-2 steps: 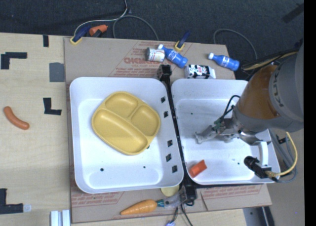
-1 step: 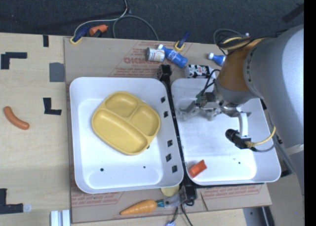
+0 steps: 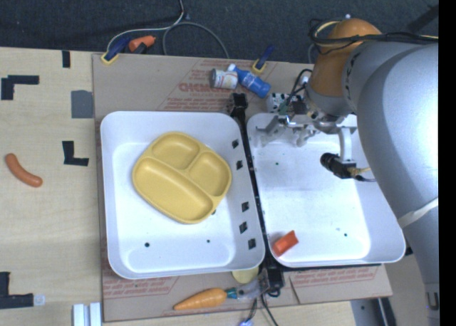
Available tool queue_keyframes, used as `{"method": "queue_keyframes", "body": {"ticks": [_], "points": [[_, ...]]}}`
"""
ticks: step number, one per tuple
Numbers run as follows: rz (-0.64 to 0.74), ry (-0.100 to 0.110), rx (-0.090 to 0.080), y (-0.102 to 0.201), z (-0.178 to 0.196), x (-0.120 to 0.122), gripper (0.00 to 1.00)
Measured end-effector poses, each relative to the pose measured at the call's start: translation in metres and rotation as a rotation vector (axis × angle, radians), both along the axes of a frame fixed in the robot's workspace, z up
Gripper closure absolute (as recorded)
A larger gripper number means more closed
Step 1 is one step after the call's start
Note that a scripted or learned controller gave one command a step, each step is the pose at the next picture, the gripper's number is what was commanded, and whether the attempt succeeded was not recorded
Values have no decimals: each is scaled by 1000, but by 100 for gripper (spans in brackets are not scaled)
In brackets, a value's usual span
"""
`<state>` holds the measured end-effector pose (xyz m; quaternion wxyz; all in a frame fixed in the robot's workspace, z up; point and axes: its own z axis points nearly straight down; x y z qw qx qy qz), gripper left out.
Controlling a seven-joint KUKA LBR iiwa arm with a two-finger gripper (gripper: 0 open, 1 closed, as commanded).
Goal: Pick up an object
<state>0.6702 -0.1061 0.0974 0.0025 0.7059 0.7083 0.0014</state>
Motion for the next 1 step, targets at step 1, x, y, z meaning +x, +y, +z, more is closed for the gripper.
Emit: {"method": "queue_keyframes", "body": {"ticks": [1], "points": [[-3, 2, 0, -25, -11, -22, 0]]}}
